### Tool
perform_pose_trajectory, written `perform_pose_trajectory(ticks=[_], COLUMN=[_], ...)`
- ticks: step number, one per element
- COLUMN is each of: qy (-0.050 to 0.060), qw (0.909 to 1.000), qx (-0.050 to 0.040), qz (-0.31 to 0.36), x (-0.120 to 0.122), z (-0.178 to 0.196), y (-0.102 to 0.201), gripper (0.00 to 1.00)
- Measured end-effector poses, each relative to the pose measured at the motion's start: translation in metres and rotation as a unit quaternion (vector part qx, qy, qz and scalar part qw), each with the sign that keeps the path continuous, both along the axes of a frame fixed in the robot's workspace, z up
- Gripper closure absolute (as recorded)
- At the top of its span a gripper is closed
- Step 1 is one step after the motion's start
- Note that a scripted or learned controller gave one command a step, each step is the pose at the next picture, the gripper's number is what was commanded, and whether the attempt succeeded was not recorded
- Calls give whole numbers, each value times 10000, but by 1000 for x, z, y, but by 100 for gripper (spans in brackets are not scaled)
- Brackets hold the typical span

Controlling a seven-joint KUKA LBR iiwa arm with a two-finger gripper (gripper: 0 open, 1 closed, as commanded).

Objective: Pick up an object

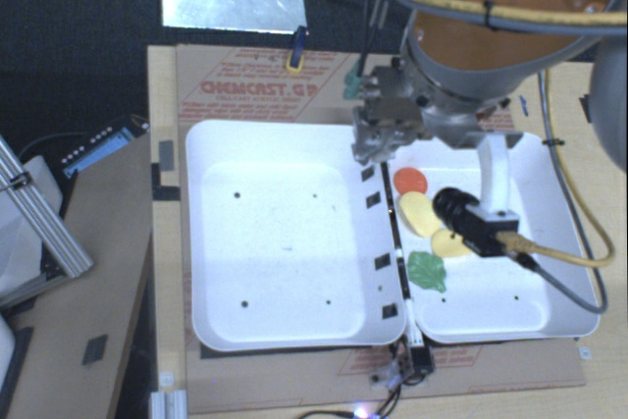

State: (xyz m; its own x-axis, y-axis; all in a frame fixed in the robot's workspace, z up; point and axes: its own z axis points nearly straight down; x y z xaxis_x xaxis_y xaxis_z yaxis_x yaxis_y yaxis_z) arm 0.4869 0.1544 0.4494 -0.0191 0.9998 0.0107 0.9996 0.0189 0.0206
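My orange band and wrist crowd the top right corner, cut off by the frame and covering the far part of the right bin (559,211). My gripper (378,144) hangs just above the divider between the two bins, at about twelve o'clock from the objects; its metal parts blur together. The red round piece (410,180) lies just beside it at four o'clock. Below that sits a pale yellow piece (417,211), then a second yellow piece (449,245) partly hidden under my black camera mount (471,219), with a green piece (428,270) at six o'clock. The left bin (211,211) lies at nine o'clock.
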Motion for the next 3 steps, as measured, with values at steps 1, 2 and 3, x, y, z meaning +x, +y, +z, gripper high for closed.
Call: perform_pose_trajectory(ticks=[1,2,3], qy=[85,88,83], qw=[9999,9999,9999], qx=[-45,-44,-44], qz=[-66,-66,-85], x=[0,0,0], z=[14,28,53], y=[16,34,26], gripper=[100,100,100])
